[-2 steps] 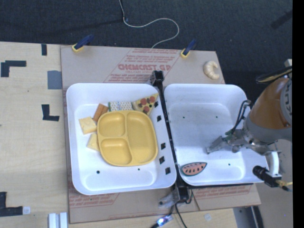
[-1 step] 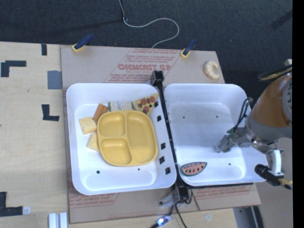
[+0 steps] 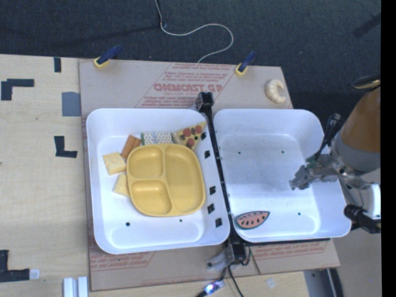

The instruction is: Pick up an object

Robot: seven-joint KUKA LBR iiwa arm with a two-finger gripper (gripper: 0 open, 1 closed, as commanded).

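A watermelon slice toy [image 3: 252, 219] lies near the front edge of the right bin [image 3: 272, 119]. My gripper [image 3: 301, 179] hangs over the right side of that bin, up and to the right of the slice, with nothing seen between its fingers. In the left bin [image 3: 99, 141] a yellow divided plate [image 3: 166, 179] lies over several flat toy foods: tan cracker squares [image 3: 114, 163], a brown piece [image 3: 130, 145] and a pizza slice [image 3: 190, 133] sticking out at its upper rim.
A croissant-like toy [image 3: 276, 91] sits on the cardboard outside the bins at the back right. A black divider [image 3: 213, 166] runs between the bins. A white cable [image 3: 198, 33] loops behind them.
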